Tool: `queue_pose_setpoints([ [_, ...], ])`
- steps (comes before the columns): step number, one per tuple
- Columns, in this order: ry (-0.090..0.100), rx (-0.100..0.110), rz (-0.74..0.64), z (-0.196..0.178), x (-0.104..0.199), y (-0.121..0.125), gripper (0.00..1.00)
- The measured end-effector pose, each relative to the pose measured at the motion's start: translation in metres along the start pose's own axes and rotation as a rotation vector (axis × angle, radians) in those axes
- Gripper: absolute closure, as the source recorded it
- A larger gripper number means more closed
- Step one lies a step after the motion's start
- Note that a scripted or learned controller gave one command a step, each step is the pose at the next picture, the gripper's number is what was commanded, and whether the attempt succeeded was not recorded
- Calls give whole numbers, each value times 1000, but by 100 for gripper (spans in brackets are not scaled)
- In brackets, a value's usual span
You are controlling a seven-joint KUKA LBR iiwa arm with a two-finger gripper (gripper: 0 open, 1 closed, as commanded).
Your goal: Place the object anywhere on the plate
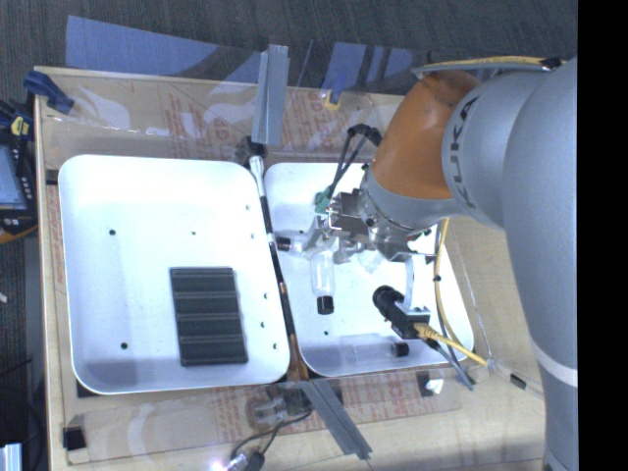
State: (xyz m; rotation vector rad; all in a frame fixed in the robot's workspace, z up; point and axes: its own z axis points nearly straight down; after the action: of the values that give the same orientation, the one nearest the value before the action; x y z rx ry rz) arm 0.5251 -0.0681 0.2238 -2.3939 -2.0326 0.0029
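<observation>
jaws (322, 285) low in right bin (294, 189), grip state unclear; dark plate (208, 315) well apart.

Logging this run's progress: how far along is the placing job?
Nothing looks done: the dark ribbed plate in the left bin is bare. In hand: the gripper hangs over the right bin; any grasp is unclear. Left: carrying an object across and setting it down.

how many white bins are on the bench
2. The left bin holds a dark ribbed plate. The right bin sits beside it under the arm, which hides part of its far side.
</observation>
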Motion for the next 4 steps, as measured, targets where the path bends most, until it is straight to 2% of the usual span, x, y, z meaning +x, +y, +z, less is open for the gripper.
queue_pose_setpoints([
  [1, 0, 6, 196, 34, 93, -10, 100],
  [2, -1, 5, 367, 69, 171, -70, 100],
  [3, 0, 1, -125, 33, 106, -33, 100],
  [4, -2, 3, 95, 62, 165, -35, 100],
])
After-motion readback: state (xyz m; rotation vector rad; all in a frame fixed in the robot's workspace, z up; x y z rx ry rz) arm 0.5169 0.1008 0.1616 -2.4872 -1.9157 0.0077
